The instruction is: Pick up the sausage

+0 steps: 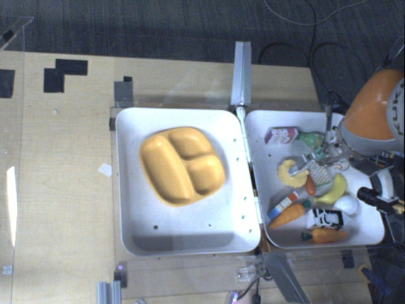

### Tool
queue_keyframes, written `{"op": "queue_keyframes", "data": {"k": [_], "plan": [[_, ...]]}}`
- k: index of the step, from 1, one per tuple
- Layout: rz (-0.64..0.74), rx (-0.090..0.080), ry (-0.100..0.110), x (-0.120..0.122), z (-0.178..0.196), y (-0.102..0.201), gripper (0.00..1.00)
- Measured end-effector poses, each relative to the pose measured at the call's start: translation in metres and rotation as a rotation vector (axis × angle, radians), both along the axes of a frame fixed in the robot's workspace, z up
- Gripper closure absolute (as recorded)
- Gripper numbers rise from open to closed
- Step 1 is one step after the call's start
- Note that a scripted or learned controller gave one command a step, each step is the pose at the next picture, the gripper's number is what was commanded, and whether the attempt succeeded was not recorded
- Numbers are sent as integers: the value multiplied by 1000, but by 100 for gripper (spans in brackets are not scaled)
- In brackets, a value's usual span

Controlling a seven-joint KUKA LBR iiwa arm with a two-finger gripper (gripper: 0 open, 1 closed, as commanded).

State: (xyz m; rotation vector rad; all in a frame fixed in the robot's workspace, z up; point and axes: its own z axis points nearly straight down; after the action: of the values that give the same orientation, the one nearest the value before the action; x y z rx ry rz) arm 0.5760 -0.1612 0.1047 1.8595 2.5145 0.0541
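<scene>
In the right bin [272,233], a small reddish-brown sausage [310,186] lies between a yellow ring-shaped toy [289,173] and a banana [336,192]. My gripper [319,165] hangs directly over the sausage's upper end and hides part of it. The grey arm with its orange band [373,116] comes in from the right above the bin.
Around the sausage the right bin holds a carrot [288,214], a second orange carrot [326,235], a black-and-white pack [326,218], a white egg [347,204], a pink-labelled can [283,135] and a green item [310,139]. The left bin [126,189] holds a yellow divided dish [182,164].
</scene>
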Motion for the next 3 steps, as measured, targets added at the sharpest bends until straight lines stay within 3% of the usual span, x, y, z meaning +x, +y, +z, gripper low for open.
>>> {"op": "queue_keyframes", "data": {"k": [1,2,3], "plan": [[138,-15,-19,-11,0,-4,0],[53,-16,-22,-21,0,0,0],[35,-29,-20,-48,-2,4,0]]}}
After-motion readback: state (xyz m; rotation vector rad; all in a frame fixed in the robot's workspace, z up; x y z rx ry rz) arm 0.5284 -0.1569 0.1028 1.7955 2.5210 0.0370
